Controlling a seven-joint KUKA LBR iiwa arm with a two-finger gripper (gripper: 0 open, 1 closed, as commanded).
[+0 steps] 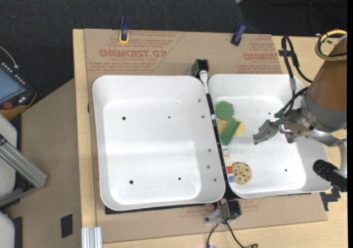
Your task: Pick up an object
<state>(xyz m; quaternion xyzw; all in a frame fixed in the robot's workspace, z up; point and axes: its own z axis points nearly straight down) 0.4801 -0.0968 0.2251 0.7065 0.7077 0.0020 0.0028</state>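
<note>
While the gripper [263,134] hangs over the middle of the right bin [287,178], nothing sits between its fingers, and whether they are spread or pressed together I cannot tell from this slant. The step in hand looks like the approach to a grasp. To do it well, the arm should travel toward the bin's left wall, where the objects lie, settle squarely above one of them and descend straight, leaving room so a finger does not strike the wall or nudge a neighbour.

Against that left wall, a green round object [224,110] rests toward the far side, with a yellow and green block [230,129] just beside it, touching or nearly so. Nearer the bin's front left corner lies a round cookie-like piece [241,172], with a small red and blue item [229,170] at its left edge. The cookie-like piece stands apart from the other pair, so it seems the easier target. The left bin [110,147] sits alongside on the desk [85,131].
</note>
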